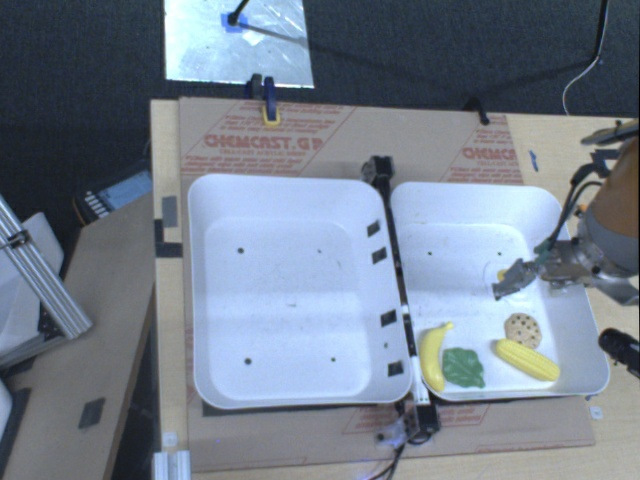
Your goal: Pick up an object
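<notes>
In the right bin (470, 208) lie a yellow banana (433, 356), a green leafy piece (464, 367), a round tan cookie (522, 329) and a yellow corn cob (527, 360), all near its front edge. My gripper (510, 278) hangs over the right half of that bin, a little behind and above the cookie, with the arm (610, 228) coming in from the right. Nothing shows between the fingers.
The left bin (290, 288) lies beside the right one, with a black divider strip (393, 268) between them. Both rest on a cardboard sheet (330, 133). A shiny metal plate (237, 26) lies beyond the bench, and an aluminium frame (40, 278) stands at the left.
</notes>
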You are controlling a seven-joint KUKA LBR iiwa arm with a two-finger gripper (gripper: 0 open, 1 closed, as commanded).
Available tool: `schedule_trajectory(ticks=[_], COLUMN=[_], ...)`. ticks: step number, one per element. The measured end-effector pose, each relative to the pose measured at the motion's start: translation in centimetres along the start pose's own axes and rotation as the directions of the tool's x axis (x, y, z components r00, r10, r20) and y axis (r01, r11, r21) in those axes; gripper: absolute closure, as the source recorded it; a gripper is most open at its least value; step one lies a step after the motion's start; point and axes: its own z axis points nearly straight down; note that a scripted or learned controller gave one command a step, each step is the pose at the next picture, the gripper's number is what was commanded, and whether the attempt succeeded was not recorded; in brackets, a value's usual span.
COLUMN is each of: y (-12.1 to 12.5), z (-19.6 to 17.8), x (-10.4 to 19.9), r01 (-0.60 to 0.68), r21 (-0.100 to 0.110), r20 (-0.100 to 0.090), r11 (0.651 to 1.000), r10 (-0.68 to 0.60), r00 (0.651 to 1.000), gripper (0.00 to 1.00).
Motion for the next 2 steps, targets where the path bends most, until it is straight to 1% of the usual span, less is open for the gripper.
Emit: schedule_trajectory(ticks=[1, 2], y=[0.6, 0.4], z=[-9.2, -21.6], x=[9.2, 13.6], r01=[0.012, 0.008], r21=[-0.011, -0.017], r20=[-0.002, -0.002], r11=[1.0, 1.0], r10=[-0.012, -0.008], r00=[1.0, 1.0], gripper=[0.0, 0.0])
